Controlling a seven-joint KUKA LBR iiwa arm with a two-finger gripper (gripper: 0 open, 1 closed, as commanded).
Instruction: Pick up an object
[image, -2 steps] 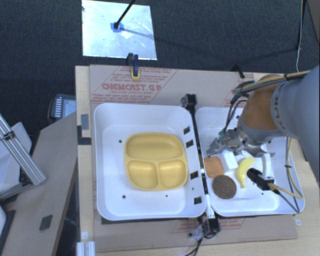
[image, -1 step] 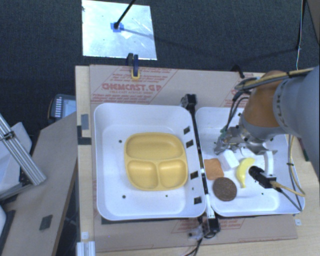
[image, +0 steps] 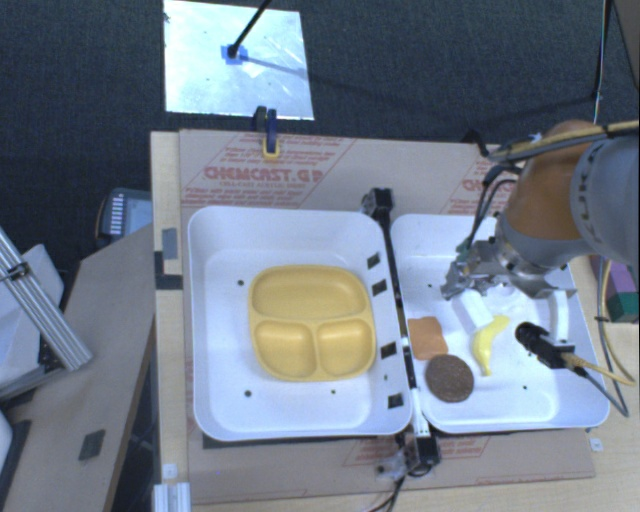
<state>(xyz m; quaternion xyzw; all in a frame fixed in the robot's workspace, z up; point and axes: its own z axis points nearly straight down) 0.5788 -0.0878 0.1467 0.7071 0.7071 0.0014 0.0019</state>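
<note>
banana (image: 487, 343) lies just below pincer (image: 462, 283).

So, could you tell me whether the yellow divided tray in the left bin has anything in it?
Empty. All three compartments of the yellow tray show bare yellow plastic; the banana and two brown items lie in the right bin.

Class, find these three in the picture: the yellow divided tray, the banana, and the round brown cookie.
yellow divided tray (image: 306, 322): camera view, on its middle where the compartments meet.
banana (image: 487, 342): camera view, on the middle of its curved body.
round brown cookie (image: 450, 378): camera view, on its centre.
</note>
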